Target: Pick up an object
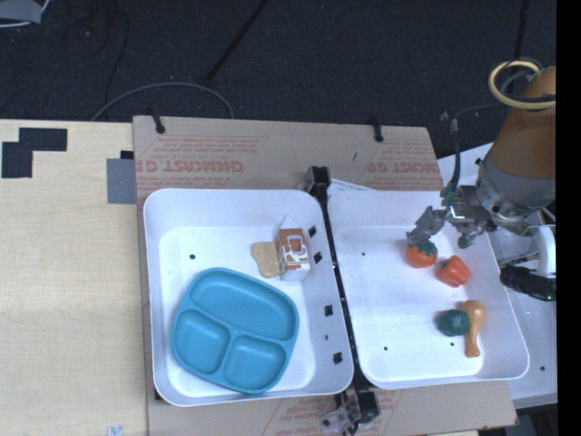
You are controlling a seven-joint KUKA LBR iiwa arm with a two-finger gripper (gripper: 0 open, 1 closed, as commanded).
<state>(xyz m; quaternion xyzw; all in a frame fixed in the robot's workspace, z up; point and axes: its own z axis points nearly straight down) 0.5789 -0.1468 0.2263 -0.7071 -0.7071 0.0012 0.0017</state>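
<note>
The arm (pixel 526 143) reached in over the right bin (pixel 390 371). The end effector (pixel 447 228) hung low at the bin's upper right, with one finger (pixel 424 228) just above a small orange-red round object, the tomato (pixel 420 255). The fingers appeared spread, and nothing lay between them; the end effector was released.

Candidate objects in the right bin: the tomato, touching or nearly touching the left finger; a red pepper (pixel 453 270) just beside it; a teal ball (pixel 450 322) touching a tan drumstick (pixel 472 327) nearer the lower right. The left bin (pixel 163 243) held a blue tray (pixel 236 331), a small box (pixel 293 252) and a tan piece (pixel 266 259).

Step in hand, as judged: approach and alignment, grasp not yet made. The tomato was the likeliest target.

The next move called for centring the fingers over the tomato, descending until both straddled it, then clenching and lifting. The pepper stood close enough to be nudged by the right finger.
</note>
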